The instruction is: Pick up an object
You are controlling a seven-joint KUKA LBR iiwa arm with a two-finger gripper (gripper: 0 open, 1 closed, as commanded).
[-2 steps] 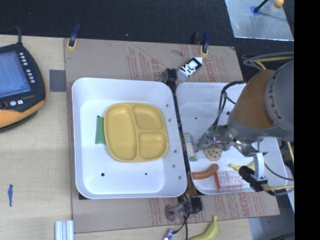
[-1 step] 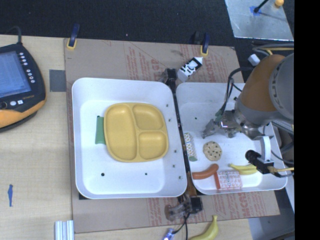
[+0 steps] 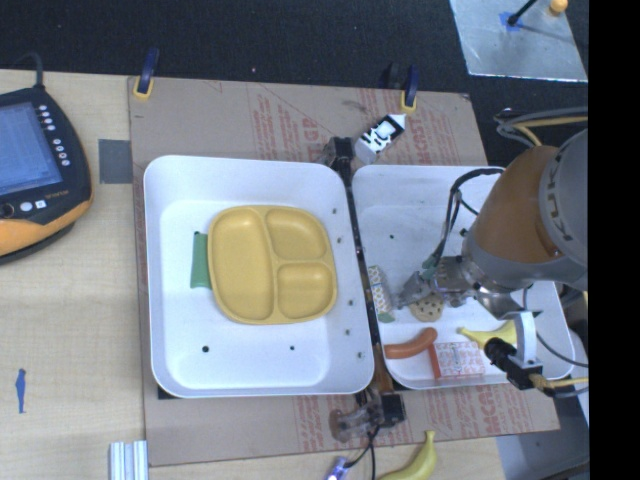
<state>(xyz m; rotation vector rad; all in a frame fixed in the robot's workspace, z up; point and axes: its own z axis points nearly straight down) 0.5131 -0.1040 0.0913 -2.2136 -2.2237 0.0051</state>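
My gripper [image 3: 428, 286] hangs low over the right bin [image 3: 400, 203], in its front half, on the grey arm with the orange band [image 3: 510, 213]. Just below it lies a round tan cookie with dark dots [image 3: 427, 310]; I cannot tell whether they touch. An orange-red sausage [image 3: 411, 344] lies near the bin's front wall. Beside it sits a red and white box [image 3: 458, 360]. A yellow banana [image 3: 487, 336] lies to the right, partly under the arm. A small patterned carton [image 3: 378, 291] leans by the bin's left wall.
The left bin [image 3: 170, 268] holds a yellow divided plate [image 3: 270, 263] with a green strip [image 3: 200, 260] at its left edge. A teach pendant [image 3: 35, 173] lies far left. Another banana [image 3: 416, 460] rests on the bench in front of the bins.
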